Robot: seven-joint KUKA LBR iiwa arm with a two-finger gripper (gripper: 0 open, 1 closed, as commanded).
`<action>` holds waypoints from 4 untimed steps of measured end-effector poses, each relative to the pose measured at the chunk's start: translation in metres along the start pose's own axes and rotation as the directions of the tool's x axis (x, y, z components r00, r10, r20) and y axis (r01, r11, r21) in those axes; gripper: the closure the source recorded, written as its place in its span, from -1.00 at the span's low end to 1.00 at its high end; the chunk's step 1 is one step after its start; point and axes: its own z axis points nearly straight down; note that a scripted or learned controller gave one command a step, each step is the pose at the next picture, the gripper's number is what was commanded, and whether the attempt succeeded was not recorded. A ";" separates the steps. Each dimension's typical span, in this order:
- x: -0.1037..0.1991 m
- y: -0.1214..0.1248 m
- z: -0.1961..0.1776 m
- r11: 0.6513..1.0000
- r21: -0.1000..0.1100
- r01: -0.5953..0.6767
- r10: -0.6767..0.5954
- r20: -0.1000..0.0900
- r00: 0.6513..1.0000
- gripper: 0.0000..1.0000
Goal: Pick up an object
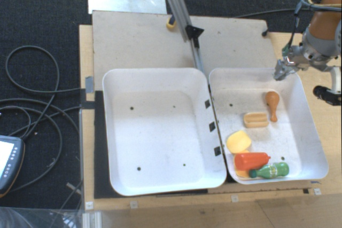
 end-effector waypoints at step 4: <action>0.150 -0.023 -0.072 1.000 0.005 0.005 -0.005 -0.005 1.000 1.00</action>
